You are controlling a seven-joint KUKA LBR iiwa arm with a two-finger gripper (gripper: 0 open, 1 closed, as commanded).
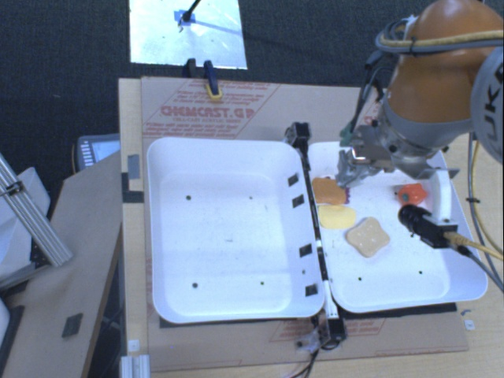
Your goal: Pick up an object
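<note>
The right bin [394, 290] holds an orange flat piece [328, 190], a pale yellow flat piece [336, 217] just in front of it, a tan toast-shaped piece [368, 237], and a red-orange object [412, 192] near the bin's right side. My gripper [347, 173] hangs low over the bin's back left part, right beside and slightly behind the orange piece. Nothing shows between its fingers, and the wrist hides how they stand.
The left bin [228, 235] lies beside the right one, with black clips [299, 203] along the shared rim. Cardboard [213, 109] lies under both bins, with a yellow-and-black clamp [211, 81] at its back edge. The arm's orange bulk [445, 46] looms over the right bin's back.
</note>
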